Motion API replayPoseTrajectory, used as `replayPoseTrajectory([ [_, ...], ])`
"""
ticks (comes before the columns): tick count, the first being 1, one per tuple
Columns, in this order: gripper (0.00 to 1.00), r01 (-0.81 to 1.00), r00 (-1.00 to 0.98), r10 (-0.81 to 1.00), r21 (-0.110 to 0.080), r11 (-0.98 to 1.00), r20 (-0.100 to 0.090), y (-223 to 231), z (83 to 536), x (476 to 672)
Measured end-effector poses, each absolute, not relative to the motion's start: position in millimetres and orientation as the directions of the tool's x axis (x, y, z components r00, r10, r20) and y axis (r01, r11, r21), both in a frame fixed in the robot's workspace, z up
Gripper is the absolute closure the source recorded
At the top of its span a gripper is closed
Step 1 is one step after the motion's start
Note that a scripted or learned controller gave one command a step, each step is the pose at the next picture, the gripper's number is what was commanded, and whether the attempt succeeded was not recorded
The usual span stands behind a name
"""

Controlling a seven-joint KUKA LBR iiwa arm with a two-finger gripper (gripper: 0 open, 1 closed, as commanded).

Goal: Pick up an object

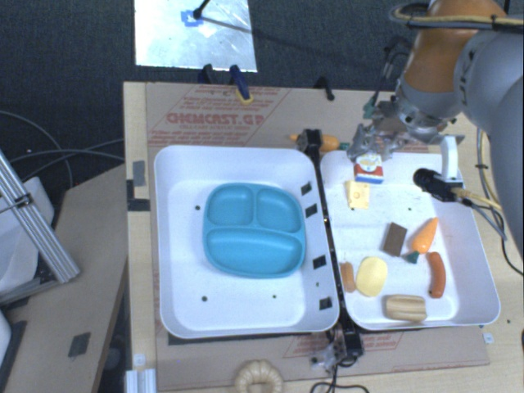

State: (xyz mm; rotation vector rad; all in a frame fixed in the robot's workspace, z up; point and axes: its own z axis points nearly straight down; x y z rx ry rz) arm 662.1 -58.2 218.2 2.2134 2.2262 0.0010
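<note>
My gripper (372, 143) hangs over the far left corner of the right bin (475, 252). Directly below it, on the near side, is a small red, white and blue carton (369, 169); whether the carton is touched I cannot tell. A pale yellow cheese block (357, 194) lies just in front of the carton. Further forward in the same bin lie a brown block (395, 238), a carrot (424, 234), a red sausage (437, 274), a yellow fruit (372, 275), a bread roll (404, 307) and a small orange-brown piece (348, 276).
The left bin (176, 244) holds a blue divided plate (254, 229). An orange item (328, 143) lies behind the bins by the divider. A beige ring (260, 377) rests on the bench's front edge. The arm's grey body fills the upper right.
</note>
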Motion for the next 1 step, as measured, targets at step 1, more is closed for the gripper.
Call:
replayPoseTrajectory([
  [1, 1.0, 1.0, -0.005, 1.0, 0.003, 0.005, 0.0, -61.4, 230.4, 663.9],
])
